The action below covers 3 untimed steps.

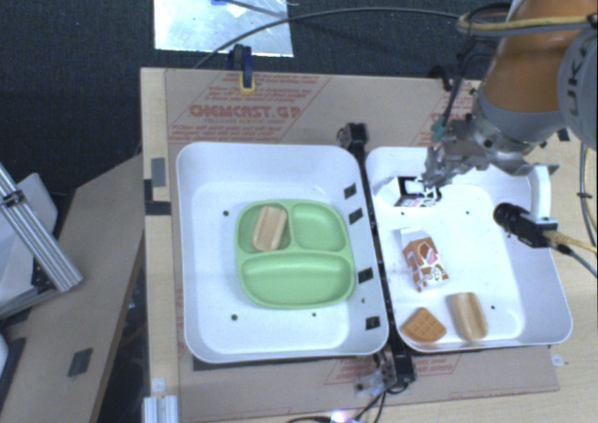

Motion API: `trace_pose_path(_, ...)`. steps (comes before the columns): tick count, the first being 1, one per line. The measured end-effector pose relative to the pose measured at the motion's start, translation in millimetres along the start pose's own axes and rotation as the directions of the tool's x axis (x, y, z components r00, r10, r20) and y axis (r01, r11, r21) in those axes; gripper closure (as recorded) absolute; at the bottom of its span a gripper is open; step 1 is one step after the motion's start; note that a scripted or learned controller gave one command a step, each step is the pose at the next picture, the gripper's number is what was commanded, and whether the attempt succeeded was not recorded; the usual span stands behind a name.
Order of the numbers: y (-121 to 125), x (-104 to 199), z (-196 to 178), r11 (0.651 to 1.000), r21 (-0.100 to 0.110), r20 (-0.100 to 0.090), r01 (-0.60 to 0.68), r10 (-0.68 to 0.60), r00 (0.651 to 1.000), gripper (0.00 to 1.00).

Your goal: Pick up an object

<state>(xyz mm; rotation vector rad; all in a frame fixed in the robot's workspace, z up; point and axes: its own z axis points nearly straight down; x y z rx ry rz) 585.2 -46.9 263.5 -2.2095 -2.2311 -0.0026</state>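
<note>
The right bin (547, 314) holds a small brown-and-white carton (422, 260) near its middle, a round waffle-like piece (423, 325) at the front, and a tan bread-like piece (467, 315) beside it. My gripper (428, 186) hangs over the back left part of the right bin, above and behind the carton, fingers pointing down. Nothing shows between them. In the left bin (206, 225) sits a green divided plate (294, 254) with another tan bread-like piece (269, 227) in its upper left compartment.
A black divider with clips (366, 225) runs between the two bins. A black cylindrical part (520, 224) juts over the right bin's right side. A metal rail (37, 236) lies at the far left, off the bench.
</note>
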Motion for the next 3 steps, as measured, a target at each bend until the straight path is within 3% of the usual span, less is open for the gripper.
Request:
trace_pose_path(2, -19.0, 105.6, 29.1, 1.0, 0.001, 0.0, 0.001, -0.001, 1.0, 1.0)
trace_pose_path(3, -33.0, 158.1, 21.5, 1.0, -0.001, -0.001, 0.001, -0.001, 1.0, 1.0)
